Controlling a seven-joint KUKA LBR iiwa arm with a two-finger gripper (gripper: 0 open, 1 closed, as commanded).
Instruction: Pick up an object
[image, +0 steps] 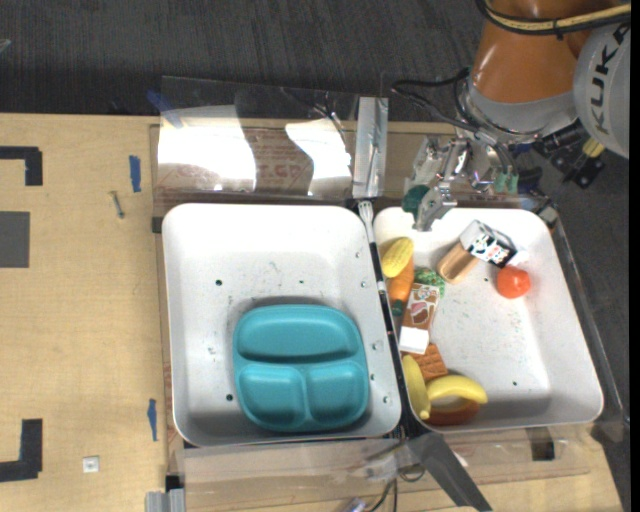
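Note:
My gripper (432, 208) hangs over the back left corner of the right bin (560, 340), just above its rim, with nothing seen in it. Toys lie in that bin. A tan cylinder with a black-and-white end (473, 251) and a red tomato (513, 283) sit just in front and to the right of the gripper. Along the bin's left wall lie a yellow piece (397, 255), an orange piece (400, 288), a small printed box (424, 305), a white block (413, 340) and a banana (447, 389).
The left bin (200, 260) holds a teal divided tray (300, 365) at its front. A metal divider (369, 150) and clear sheeting stand behind the bins. The arm's orange band (525, 50) looms at the upper right. Cardboard covers the bench on the left.

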